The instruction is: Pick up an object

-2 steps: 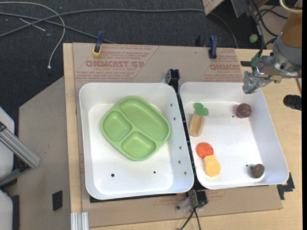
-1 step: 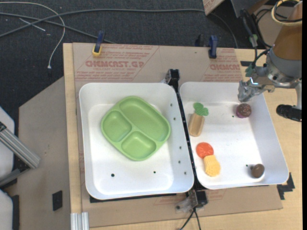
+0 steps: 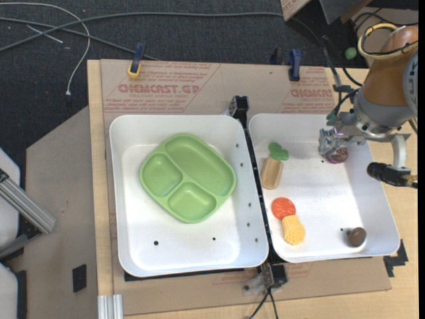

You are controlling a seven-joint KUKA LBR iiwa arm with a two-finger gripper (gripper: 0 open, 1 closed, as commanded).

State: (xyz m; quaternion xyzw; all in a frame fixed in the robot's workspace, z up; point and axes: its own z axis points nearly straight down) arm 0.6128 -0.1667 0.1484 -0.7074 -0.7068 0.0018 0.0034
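Grey arm (image 3: pixel 388 78) from the right, wrist bent down, pincer (image 3: pixel 334 145) low.

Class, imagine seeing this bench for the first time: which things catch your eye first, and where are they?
A green divided plate lies in the left bin. The right bin holds small toy foods: an orange piece, a yellow one and a brown one. The gripper hangs over a purplish object near that bin's far edge.

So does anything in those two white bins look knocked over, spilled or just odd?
Nothing looks spilled or broken. The green divided plastic plate sits at a slant in the left white bin, not square to its walls. In the right white bin, the small brown round object lies alone near the front corner.
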